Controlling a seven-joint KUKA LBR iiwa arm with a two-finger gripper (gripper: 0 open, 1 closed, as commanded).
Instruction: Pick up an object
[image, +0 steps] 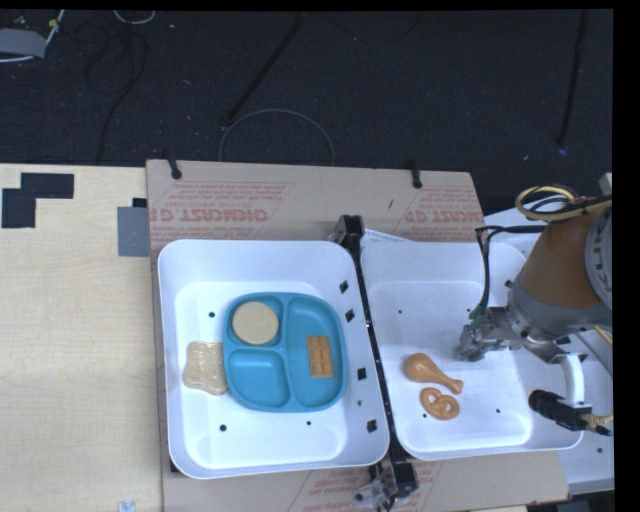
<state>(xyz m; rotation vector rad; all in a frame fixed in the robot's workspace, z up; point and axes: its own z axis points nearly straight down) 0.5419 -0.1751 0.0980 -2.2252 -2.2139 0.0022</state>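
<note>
A pale wood-grain bench carries a brown cardboard sheet printed with red lettering, and the two shallow white bins sit side by side on that sheet. The left bin and the right bin touch along their inner edges, where black clips join them. On the bare bench surface to the left, well apart from the bins, lie a black stepped patch and a grey rectangular patch.
</note>
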